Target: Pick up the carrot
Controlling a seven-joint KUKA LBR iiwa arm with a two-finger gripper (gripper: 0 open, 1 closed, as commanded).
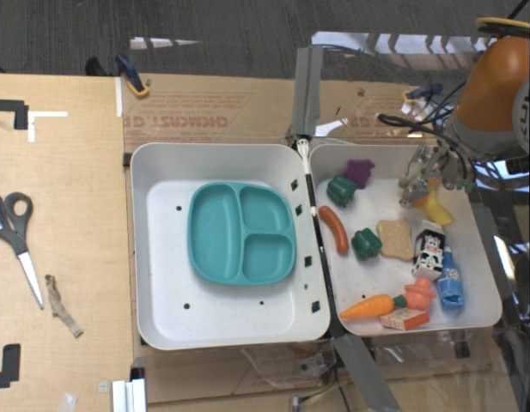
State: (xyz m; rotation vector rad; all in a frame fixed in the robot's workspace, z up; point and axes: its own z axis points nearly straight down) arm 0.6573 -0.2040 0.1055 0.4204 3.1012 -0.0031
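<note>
My claw hangs in the right bin's upper right, grip state unclear, because the carrot lies untouched near the bin's lower left, well apart.

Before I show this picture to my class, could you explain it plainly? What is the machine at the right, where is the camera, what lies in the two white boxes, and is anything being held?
One camera looks down at a slant on a bench. The grey and orange machine at the right is a robot arm; its gripper hangs over the back of the right bin. I see nothing between its fingers. That bin holds toy food: the carrot near the front, a sausage, a bread slice, two green pieces, a purple one and some small packets. The left bin holds a teal divided plate. Scissors lie on the bench at the left.
</note>
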